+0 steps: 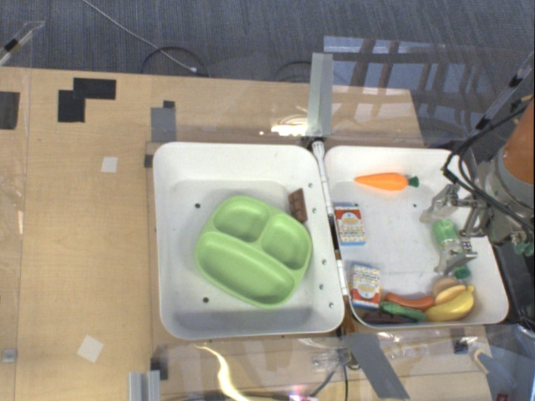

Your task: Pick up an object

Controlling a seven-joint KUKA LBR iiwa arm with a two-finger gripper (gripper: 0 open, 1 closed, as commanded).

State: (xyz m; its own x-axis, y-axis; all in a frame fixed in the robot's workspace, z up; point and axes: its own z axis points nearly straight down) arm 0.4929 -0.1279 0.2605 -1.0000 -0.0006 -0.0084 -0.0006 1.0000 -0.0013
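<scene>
The claw (449,228) sits low in the right bin (389,224), near its right wall, with its fingers spread around a small green object (443,230) lying on the bin floor. Nothing appears lifted yet, so the pick looks only begun: closing on the green piece and raising it remain. A carrot (381,181) and a banana (452,303) lie nearby.

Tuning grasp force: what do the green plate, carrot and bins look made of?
Green divided plate: likely moulded plastic, matte, uniform colour with soft-edged compartments.
Carrot: probably a plastic toy, smooth with even orange colour.
Bins: white, seemingly thin formed plastic, with rounded corners and faint sheen.
</scene>
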